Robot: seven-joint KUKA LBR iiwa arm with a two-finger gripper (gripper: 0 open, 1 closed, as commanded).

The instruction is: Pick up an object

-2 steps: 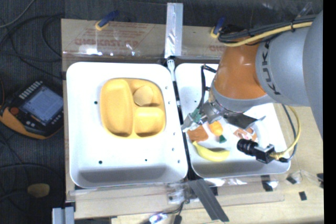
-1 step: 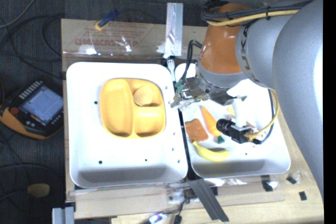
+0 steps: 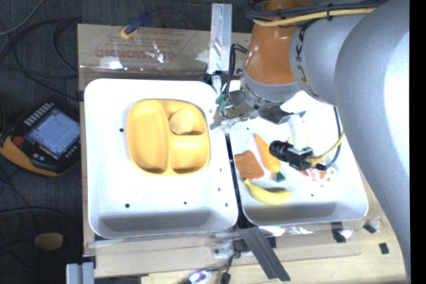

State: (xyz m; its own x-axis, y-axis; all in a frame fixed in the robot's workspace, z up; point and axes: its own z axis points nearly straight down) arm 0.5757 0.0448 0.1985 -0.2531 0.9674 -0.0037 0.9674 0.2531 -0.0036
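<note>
Camera view: the grey arm (image 3: 359, 56) reaches in from the right, its orange band (image 3: 273, 43) bent down over the far inner corner of the right bin (image 3: 346, 206). The claw (image 3: 229, 106) hangs by the rim between the two bins — whether it is open or closed cannot be told. In the right bin lie a banana (image 3: 268, 194), a carrot (image 3: 267, 153) and a brown slice (image 3: 248, 165), close together. The left bin (image 3: 106, 209) holds a yellow divided tray (image 3: 150, 140).
</note>
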